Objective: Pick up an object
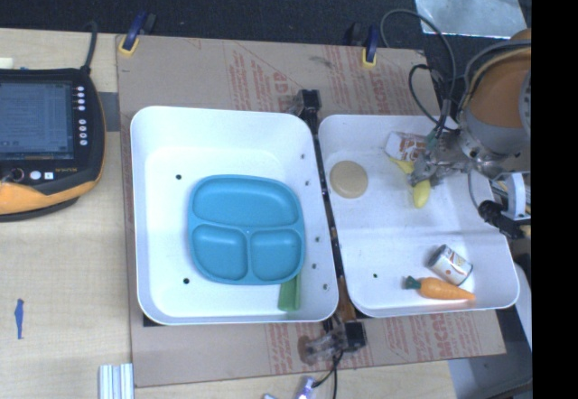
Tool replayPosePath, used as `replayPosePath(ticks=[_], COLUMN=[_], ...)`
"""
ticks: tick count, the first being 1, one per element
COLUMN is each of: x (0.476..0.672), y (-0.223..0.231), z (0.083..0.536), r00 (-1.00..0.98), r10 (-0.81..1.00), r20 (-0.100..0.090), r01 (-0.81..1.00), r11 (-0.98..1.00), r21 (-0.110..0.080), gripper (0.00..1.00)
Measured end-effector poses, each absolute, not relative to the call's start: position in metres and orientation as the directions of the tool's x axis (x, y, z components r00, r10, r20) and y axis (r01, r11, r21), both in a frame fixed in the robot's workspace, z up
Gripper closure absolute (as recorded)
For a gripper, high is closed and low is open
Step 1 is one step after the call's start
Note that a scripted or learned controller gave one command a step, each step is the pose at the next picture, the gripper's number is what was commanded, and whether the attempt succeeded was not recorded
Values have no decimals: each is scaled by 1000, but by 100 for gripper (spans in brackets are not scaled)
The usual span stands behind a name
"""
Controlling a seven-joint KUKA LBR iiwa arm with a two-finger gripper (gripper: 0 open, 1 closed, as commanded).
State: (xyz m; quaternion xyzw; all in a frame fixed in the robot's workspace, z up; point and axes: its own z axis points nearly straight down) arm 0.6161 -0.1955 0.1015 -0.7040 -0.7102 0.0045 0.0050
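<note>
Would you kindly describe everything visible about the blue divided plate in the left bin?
The blue plastic divided plate is a rounded rectangle with three compartments: one wide section across the far side, two smaller ones nearer the camera. It lies flat, right side up, on the floor of the left white bin. A green object lies at its near right corner.

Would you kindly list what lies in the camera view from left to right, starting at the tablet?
Tablet → blue divided plate → tan round disc → yellow piece → small can
</note>
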Motion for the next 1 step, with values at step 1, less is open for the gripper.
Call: replayPosePath(ticks=[1], x=[625], y=[-116], z=[186], r00=[-5], r10=[1000], r20=[1], r01=[1000], r11=[5], r21=[-1], gripper=[100])
